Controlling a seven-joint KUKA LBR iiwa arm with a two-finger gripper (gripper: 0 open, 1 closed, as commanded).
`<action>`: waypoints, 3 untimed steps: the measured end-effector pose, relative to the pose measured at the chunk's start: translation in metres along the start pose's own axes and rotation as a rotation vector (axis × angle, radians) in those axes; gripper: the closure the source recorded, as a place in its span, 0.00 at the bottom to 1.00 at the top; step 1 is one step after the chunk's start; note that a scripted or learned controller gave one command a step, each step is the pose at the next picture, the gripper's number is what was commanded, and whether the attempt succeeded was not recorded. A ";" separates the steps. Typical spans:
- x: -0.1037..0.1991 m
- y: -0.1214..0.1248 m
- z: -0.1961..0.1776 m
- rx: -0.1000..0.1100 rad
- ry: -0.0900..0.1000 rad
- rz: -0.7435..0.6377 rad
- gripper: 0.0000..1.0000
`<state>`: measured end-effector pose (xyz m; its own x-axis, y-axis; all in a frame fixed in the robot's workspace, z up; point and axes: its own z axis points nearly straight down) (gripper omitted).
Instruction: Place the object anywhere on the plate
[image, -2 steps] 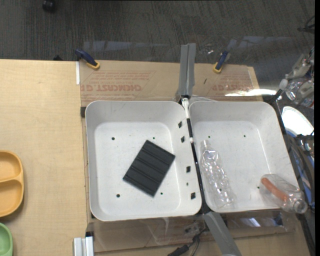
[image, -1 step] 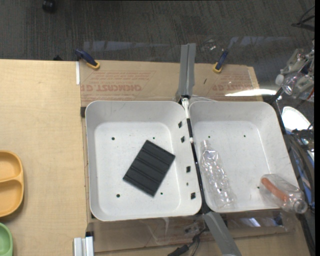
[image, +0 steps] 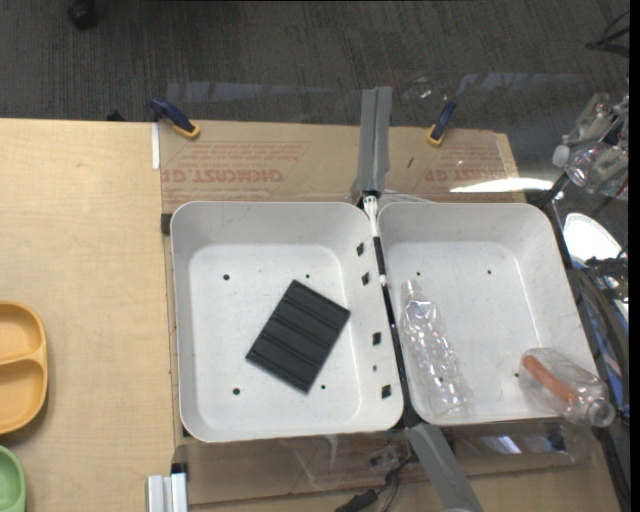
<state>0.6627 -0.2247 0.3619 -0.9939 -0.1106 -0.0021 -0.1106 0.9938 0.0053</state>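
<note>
A black ribbed rectangular plate (image: 298, 335) lies flat and turned at a slant in the left bin (image: 200, 300), near its middle. In the right bin (image: 500, 240) a crumpled clear plastic bottle (image: 432, 348) lies lengthwise along the left wall. A second clear bottle with an orange-red piece inside (image: 565, 382) lies in that bin's front right corner. Both bottles are apart from the plate, with the wall between the bins separating them from it.
A yellow divided tray (image: 20, 365) and a green dish (image: 8, 482) sit at the left edge of the wooden bench. Cardboard (image: 260, 165) held by two clamps (image: 176, 118) lies behind the bins. Shiny clutter (image: 598, 150) and cables crowd the right side.
</note>
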 end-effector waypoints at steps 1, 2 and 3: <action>0.001 0.003 -0.028 0.002 0.000 -0.356 1.00; -0.008 0.097 0.134 -0.001 0.005 -0.623 1.00; 0.017 0.129 0.099 -0.002 0.005 -0.847 1.00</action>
<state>0.6314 -0.0980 0.2640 -0.5753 -0.8179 -0.0019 -0.8179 0.5753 0.0053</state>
